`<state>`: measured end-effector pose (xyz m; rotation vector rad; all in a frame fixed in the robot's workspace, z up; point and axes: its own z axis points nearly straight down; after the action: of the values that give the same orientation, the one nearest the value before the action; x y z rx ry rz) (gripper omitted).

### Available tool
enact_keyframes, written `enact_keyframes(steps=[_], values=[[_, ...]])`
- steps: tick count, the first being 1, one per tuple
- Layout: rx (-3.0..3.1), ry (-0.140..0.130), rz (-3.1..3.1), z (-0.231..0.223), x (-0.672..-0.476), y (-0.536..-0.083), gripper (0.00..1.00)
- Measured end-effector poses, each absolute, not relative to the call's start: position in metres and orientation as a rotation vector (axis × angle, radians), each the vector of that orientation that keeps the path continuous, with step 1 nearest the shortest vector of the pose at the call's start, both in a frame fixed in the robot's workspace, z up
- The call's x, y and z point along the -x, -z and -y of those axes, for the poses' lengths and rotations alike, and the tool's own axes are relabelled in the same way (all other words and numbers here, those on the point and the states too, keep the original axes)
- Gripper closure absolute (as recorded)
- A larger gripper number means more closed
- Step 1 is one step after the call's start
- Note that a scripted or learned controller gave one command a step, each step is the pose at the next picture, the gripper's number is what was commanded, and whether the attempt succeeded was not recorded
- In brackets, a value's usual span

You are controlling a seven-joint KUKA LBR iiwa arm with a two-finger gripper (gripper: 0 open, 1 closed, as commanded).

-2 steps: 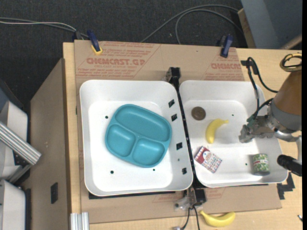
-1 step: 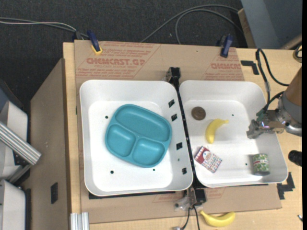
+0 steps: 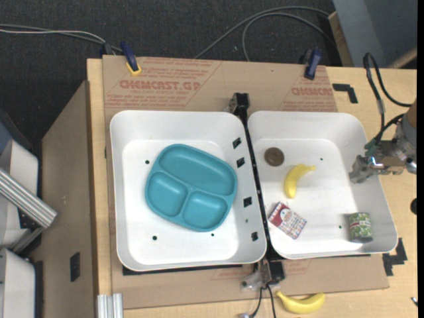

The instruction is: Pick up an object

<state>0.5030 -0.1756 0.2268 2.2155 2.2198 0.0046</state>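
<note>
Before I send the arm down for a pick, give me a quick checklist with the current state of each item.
1. Pickable things in the right bin: banana, brown disc, packet, green can. Ok.
2. Banana apart from its neighbours: ok.
3. Can well away from the bin wall: not ok, it sits in the near right corner.
4. Gripper over a target: not ok, it is at the right rim.
5. Finger state: cannot tell.
6. Blue tray away from the picking side, in the left bin: ok.
</note>
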Motion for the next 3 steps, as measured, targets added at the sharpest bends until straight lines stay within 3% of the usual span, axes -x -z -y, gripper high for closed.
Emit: enact_keyframes(steps=[3], values=[[-2.215,-0.004,-2.229,0.025,-0.559,-0.214,1.0]])
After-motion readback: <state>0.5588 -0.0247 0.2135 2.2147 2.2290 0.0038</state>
